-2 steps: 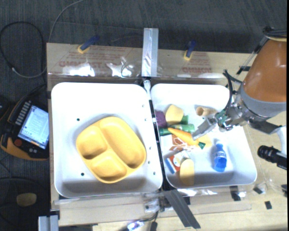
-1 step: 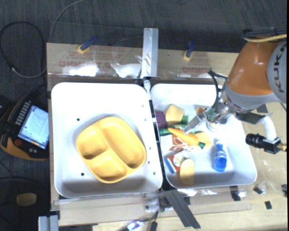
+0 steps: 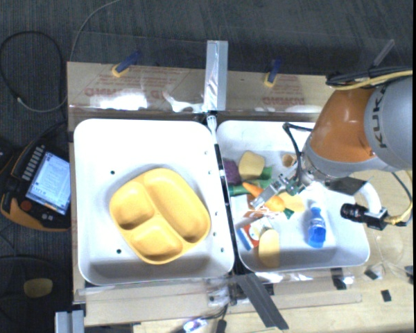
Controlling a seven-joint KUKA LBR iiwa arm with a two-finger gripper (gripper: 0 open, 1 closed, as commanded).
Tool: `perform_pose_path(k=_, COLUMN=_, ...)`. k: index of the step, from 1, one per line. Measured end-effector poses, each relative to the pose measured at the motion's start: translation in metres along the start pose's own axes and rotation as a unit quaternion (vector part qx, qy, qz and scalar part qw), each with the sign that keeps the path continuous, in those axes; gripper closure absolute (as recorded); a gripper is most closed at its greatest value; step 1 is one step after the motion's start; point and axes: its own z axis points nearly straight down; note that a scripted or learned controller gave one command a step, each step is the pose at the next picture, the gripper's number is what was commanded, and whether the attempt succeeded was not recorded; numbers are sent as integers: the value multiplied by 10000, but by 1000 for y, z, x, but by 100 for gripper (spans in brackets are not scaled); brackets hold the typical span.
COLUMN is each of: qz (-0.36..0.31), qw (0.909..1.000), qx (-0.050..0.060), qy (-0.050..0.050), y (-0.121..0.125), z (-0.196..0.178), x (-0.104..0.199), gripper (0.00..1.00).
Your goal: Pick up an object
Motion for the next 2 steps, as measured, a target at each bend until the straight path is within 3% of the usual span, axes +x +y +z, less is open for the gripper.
perform_pose_path(k=1, qz=74, qw=9998, qx=145, qy=123, y=22, z=-63, x=44, gripper=0)
perform_pose_path(k=2, qz=794, qw=9968, qx=100, qy=76, y=20, z=31, x=1, gripper=0)
